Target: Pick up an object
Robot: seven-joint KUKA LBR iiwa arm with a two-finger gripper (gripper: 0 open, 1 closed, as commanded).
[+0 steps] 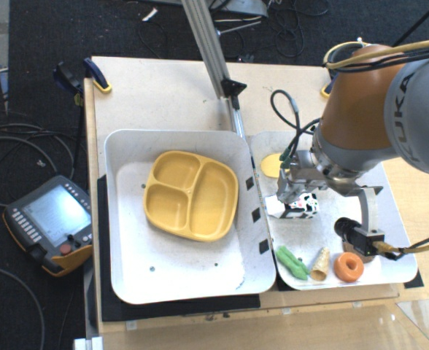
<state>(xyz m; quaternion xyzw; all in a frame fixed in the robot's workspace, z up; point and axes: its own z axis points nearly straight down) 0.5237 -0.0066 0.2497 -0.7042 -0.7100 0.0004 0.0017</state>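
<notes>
Bench viewed from above, with two shallow white bins side by side. In the left bin (127, 268) you see a yellow divided plate (191, 195) with three compartments, lying flat near the middle. Over the right bin (397, 210) you see the grey arm (379, 115) with its orange band, reaching in from the right and pointing down. Its gripper (296, 194) sits directly over a small black-and-white toy cow (300, 206), touching or just above it; you cannot tell how far the claw is open, nor whether it has hold of the cow. A round yellow piece (271, 165) shows just left of the wrist. Along the near edge of the right bin lie a green pod (292, 262), a tan cone (320, 265) and an orange ring (349, 266), in a row, well apart from the gripper
</notes>
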